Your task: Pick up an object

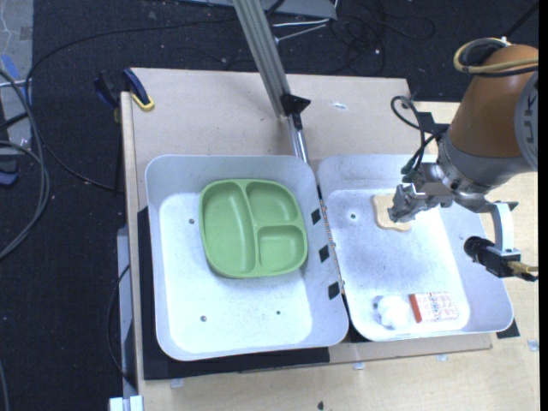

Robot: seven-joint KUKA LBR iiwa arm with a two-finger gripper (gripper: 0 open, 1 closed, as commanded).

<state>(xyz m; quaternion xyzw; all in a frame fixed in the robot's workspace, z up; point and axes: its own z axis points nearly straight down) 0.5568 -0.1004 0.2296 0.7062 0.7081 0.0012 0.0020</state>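
Pincer is low in the right bin, at about 11 o'clock of that bin's floor, directly over a flat tan piece. Whether its jaws are spread or closed cannot be told from this angle, since the wrist body covers them; nothing is seen held between them. The tan piece lies flat on the bin floor, its left part showing at 9 o'clock of the pincer, and it appears to be the item under attempt.

Other candidates sit at 6 o'clock of the pincer, near the bin's front wall: a white rounded object, and just beside it at 3 o'clock a small red-and-white packet. Both rest on the floor, well apart from the pincer.

The left bin carries a green divided plate near its centre, upright, its three compartments bare. Both bins sit on the bench.

Assessment: the approach looks complete and the descent is at or close to contact. The grasp itself is not confirmed, and no lift is evident, the tan piece being level with the floor. Remaining, on this evidence: closing on the piece, and raising it clear of the bin.
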